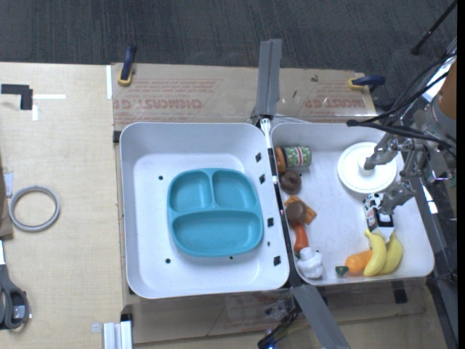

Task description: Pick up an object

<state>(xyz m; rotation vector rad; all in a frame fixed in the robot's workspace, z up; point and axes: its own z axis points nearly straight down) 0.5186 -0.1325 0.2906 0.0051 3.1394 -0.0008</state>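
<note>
My gripper [378,184] hangs over the right side of the right bin [330,209], fingers spread open. One fingertip [369,163] lies over a white round plate [361,173]; the other sits just above a small black-and-white object [373,215]. Nothing is between the fingers. Two yellow bananas [383,254] and an orange piece [355,262] lie at the bin's front right. Along its left wall are a green can [297,155], a brown donut [290,181], a brown-orange toy [298,211], an orange carrot [300,235] and a white item [310,263].
The left bin [145,195] holds a teal divided plate [215,211]. A grey tape ring [32,208] and scissors [13,304] lie on the wooden bench at the left. Cables and the arm's frame crowd the right bin's right edge.
</note>
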